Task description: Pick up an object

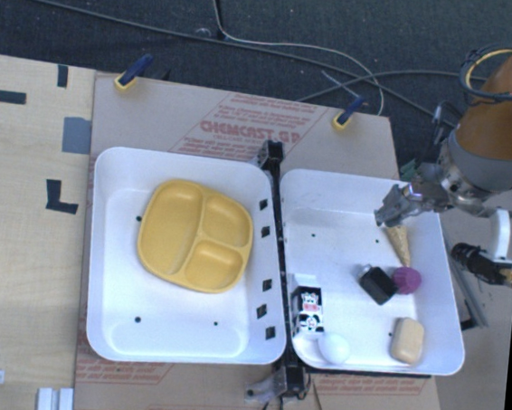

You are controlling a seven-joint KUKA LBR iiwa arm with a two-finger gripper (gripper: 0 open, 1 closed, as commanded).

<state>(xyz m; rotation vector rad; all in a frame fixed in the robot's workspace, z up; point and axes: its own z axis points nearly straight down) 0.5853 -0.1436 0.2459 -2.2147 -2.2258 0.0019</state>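
Cardboard (246,126) w/ red "CHEMCAST GP" print; gripper (391,214) over right bin (447,292)

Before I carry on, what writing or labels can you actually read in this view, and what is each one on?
"CHEMCAST GP": red print on the brown board under the bins, behind the left bin.
Smaller red lines around it: too blurred to read.
Black-and-white print on the small carton in the right bin: too small to read.
Nothing else legible.

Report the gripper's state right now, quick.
Gripper: low over the right bin, by the tan wedge; open or shut cannot be told, and nothing is seen held.
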